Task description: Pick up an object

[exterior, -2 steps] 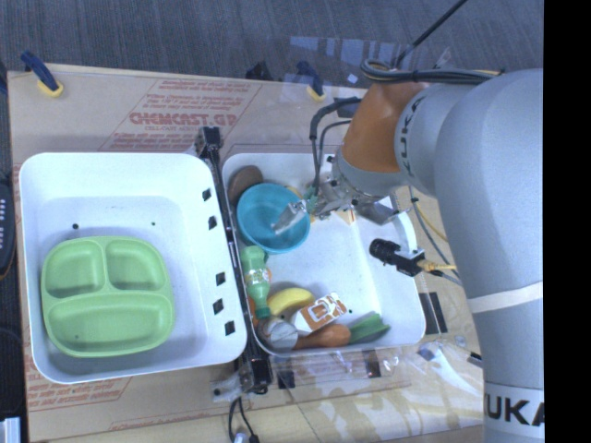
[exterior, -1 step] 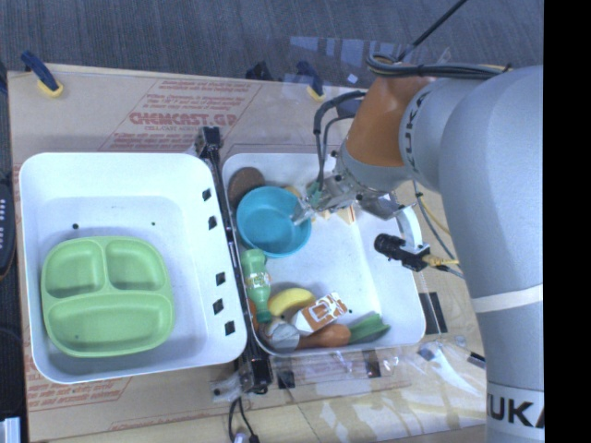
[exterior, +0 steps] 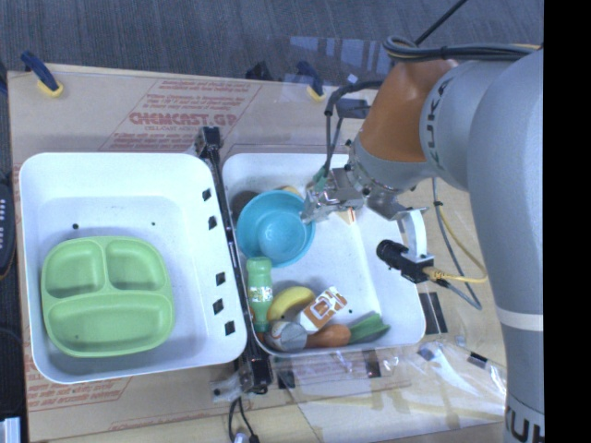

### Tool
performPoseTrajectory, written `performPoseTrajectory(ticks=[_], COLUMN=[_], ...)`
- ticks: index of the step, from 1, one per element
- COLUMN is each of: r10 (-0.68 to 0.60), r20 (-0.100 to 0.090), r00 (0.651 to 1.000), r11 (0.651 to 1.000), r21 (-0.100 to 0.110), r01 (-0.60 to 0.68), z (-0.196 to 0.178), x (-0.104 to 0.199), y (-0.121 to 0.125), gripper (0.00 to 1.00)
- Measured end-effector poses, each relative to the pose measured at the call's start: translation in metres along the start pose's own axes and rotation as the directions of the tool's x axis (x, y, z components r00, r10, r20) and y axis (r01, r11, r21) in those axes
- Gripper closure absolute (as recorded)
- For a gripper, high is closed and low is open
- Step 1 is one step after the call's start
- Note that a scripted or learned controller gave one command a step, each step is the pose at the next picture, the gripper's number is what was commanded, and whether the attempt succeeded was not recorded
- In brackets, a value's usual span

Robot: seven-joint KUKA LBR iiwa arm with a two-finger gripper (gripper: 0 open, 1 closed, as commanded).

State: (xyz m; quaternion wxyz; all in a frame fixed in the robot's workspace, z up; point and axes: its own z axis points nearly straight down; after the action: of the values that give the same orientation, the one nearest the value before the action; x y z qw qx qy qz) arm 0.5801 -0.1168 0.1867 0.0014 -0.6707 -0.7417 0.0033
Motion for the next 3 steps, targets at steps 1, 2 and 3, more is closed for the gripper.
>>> performPoseTrajectory(ticks=[1,2,3], r10=[0.0,-0.099,-0.111], r20=[0.0,0.001,0.0], r00=[1.0,0.995,0.994], r11=[1.0,0.995,0.994], r21=[0.001,-0.017,-0.005], r01=[0.0,0.099,0.111], z=[0.001,0.079,0.072], x=[0.0,0.01,0.011], y=[0.0,-0.039,-0.04], gripper=[0.0,0.0,1.0])
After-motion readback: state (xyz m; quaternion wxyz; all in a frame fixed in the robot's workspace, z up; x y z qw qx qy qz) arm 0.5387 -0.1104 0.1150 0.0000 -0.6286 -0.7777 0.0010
